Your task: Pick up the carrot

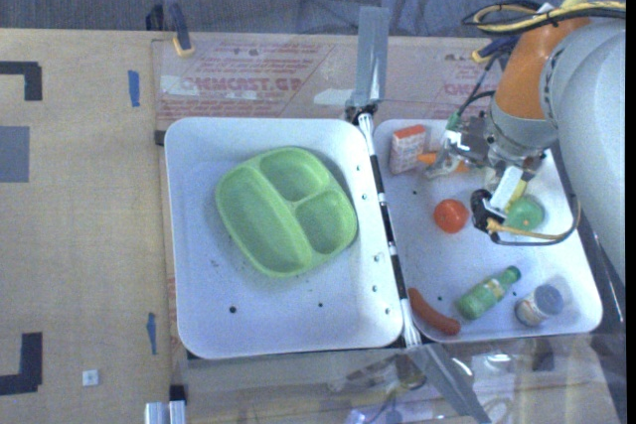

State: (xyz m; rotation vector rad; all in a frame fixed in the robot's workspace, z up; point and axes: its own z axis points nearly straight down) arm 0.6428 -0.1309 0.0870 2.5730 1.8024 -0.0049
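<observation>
The carrot [430, 158] shows as a small orange piece in the right bin [586, 313], near its back wall, just beside the carton [407, 149] on the carton's right; my pincer [449, 152] sits right at it, low over that back corner, but I cannot tell whether it is wide or narrow, nor whether the carrot lies between its tips; my arm [527, 84] reaches in from the right, its orange band above the wrist, with a yellow cable looped by it. In front of the carrot lies a tomato [451, 215], apart from it; to the tomato's right a green round thing [525, 212] sits partly under my wrist gear; nearer the front lie a green bottle [488, 293], tilted, and a small jar [539, 305] just beside it to the right; a red sausage [434, 313] lies at the front left corner, by the bin's wall. The left bin [199, 313] touches the right one along its side and holds a green plate [286, 210] with three compartments; both bins rest on the table [79, 243].
</observation>
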